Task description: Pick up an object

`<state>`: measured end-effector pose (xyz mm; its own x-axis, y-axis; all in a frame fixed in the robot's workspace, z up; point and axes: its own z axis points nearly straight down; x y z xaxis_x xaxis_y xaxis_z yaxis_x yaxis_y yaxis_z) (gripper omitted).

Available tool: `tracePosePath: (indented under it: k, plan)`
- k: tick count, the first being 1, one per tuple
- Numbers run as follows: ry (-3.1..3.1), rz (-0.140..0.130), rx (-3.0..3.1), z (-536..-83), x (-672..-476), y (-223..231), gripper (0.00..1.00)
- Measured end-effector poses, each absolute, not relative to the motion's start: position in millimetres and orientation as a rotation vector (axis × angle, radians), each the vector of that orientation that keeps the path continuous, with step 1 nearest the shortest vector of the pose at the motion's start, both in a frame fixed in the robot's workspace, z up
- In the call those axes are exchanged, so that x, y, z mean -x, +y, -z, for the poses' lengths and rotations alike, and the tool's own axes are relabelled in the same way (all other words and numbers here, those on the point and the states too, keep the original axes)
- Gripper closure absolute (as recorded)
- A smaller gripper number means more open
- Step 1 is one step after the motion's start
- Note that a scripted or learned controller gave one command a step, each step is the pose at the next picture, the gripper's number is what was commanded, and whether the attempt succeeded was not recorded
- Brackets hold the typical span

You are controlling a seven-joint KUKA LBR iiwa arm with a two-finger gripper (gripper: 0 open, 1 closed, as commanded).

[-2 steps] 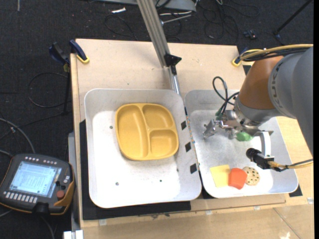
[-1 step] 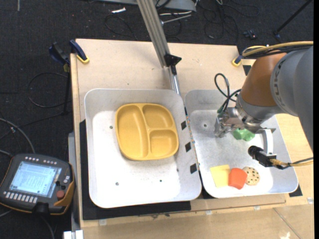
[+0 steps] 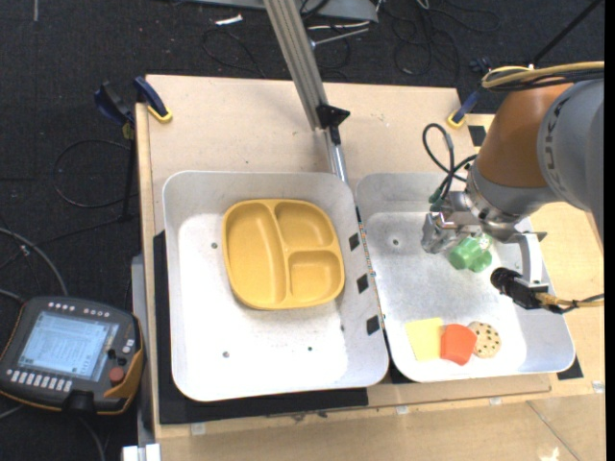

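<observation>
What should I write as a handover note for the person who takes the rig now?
Gripper: low in the right bin, at the green object; no grasp is visible.
Right bin near corner: yellow block, red piece, cookie.
Left bin: yellow divided plate.
Done: approach. Left: grasp and lift one object.

I'm working in a robotics lab: a plywood bench clamped at its corners, loose cables trailing over dark carpet, a teach pendant lying on the floor, and an aluminium camera mast.
</observation>
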<state>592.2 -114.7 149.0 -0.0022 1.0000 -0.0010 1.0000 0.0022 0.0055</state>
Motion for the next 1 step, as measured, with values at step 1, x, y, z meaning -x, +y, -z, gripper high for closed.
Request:
tracePosePath:
  k: [1]
  plan:
    - [2.217,-0.005,-2.217,-197.6,-591.8,-124.0,1.00]
